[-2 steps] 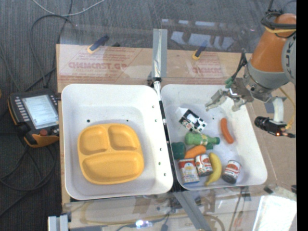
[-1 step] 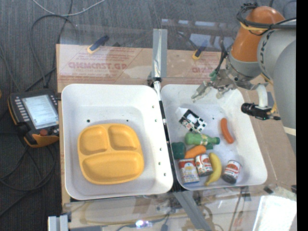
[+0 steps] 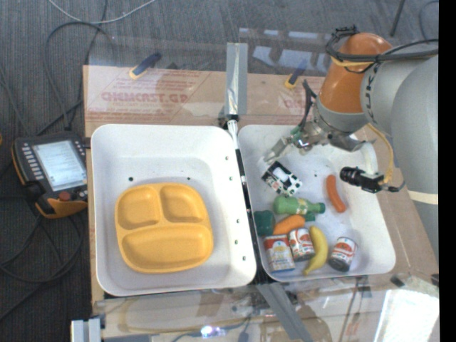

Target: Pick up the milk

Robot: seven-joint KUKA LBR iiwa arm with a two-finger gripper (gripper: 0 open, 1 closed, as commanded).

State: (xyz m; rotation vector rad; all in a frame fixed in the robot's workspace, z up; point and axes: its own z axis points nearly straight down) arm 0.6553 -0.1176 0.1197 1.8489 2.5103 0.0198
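From my station I can't resolve the gripper (image 3: 293, 140): finger spacing too small and blurred to judge. The arm (image 3: 399, 98) runs off the right edge, its base out of frame. Labels on the cans (image 3: 291, 249) are unreadable. The green bottle (image 3: 296, 206) partly covers the carrot (image 3: 288, 224). The pendant (image 3: 51, 171) screen is washed out; its left side is cut by the edge.

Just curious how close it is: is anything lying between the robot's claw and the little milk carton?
No. In the camera view, bare white bin floor separates the gripper from the milk.
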